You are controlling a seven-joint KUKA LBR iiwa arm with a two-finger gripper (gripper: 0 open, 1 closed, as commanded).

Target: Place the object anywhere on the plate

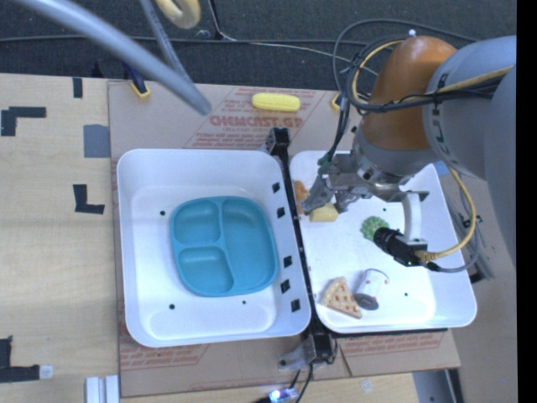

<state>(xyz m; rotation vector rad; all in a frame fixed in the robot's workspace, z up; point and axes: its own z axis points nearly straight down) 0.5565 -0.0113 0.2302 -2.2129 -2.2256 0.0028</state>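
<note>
A blue divided plate [224, 245] lies in the left white bin [138, 183]. My gripper [322, 198] hangs low over the near-left part of the right bin [445, 296], close to the divider. A small pale yellow piece [325, 214] sits right at the gripper's tip, and whether it is gripped or just lying on the bin floor is unclear. An orange bit [300, 193] lies just left of it by the bin wall. Further right are a green broccoli-like toy [372, 227], a pizza slice [341, 298] and a small grey and white item [369, 284].
A yellow banana-shaped toy [275, 102] rests on the cardboard behind the bins. A black divider [286, 217] runs between the two bins. Cables loop around the arm's wrist [403, 99], and a black cable plug [398, 247] hangs over the right bin.
</note>
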